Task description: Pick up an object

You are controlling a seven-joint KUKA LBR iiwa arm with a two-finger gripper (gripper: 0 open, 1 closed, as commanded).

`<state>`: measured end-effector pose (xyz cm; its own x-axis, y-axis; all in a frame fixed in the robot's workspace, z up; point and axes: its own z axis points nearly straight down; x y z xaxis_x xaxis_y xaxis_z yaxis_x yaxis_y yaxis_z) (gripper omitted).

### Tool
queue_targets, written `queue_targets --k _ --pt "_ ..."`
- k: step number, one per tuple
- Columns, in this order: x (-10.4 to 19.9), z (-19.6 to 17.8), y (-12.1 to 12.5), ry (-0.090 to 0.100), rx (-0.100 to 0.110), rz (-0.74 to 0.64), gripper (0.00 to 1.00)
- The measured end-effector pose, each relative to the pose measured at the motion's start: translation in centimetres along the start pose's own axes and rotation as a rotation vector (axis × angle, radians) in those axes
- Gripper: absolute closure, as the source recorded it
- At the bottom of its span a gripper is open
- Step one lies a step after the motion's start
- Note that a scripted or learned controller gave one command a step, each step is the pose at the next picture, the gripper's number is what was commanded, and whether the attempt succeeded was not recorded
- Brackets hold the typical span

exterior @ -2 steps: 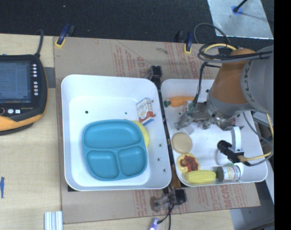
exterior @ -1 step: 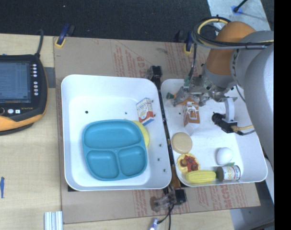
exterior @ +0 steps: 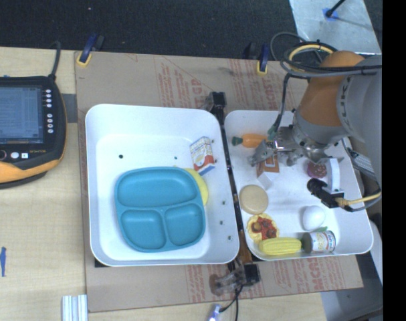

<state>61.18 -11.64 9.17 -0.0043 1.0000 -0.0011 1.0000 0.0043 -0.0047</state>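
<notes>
Claw (exterior: 268,154), grip state unclear, low near right bin (exterior: 363,243) far rim, beside carrot (exterior: 251,140)

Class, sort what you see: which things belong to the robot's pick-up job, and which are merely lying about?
Job in hand:
gripper
brown block
carrot
round bun
corn cob
white egg
right bin

Lying about:
blue divided plate
small carton
control pendant

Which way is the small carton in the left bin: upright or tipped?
Tipped: the carton lies on its side against the left bin's right wall, above the blue tray.
</notes>
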Motion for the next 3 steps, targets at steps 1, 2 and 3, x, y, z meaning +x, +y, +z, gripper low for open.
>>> queue_targets --k 1,2,3 --pt "2.1 -0.1 3.5 0.002 -0.002 0.0 0.0" --pt "0.3 0.0 -2.1 0.0 0.001 0.0 0.0" --pt "1.4 -0.1 1.4 0.002 -0.002 0.0 0.0"
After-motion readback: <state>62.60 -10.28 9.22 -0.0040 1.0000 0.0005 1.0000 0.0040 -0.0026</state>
